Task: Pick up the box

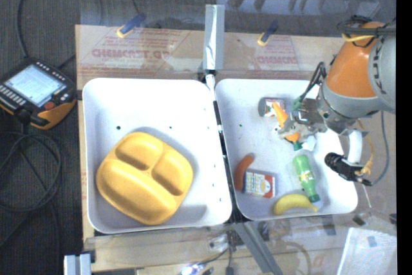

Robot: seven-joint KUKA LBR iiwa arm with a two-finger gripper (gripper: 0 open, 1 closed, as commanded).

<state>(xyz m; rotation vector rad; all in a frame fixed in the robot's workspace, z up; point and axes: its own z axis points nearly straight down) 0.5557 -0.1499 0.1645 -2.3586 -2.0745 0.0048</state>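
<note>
Two shallow white plastic bins sit side by side on the table. The left bin [96, 100] holds one rounded yellow tray [145, 177], moulded into three hollows. In the right bin [244, 93], the flat red cardboard box [260, 183] lies near the front, between a sausage [243, 172] and a green bottle [306, 177], with one banana [295, 204] nearby. The hand [301, 124] hovers over small clutter; its state is unclear.

A yellow divided tray [145, 176] was seen in the left bin [96, 100]. In the right bin [244, 96], the box [259, 183] lay between a sausage [243, 171] and a banana [294, 204], beside a green bottle [306, 176]. The gripper [300, 120] was positioned over small items near the bin's far side.
</note>
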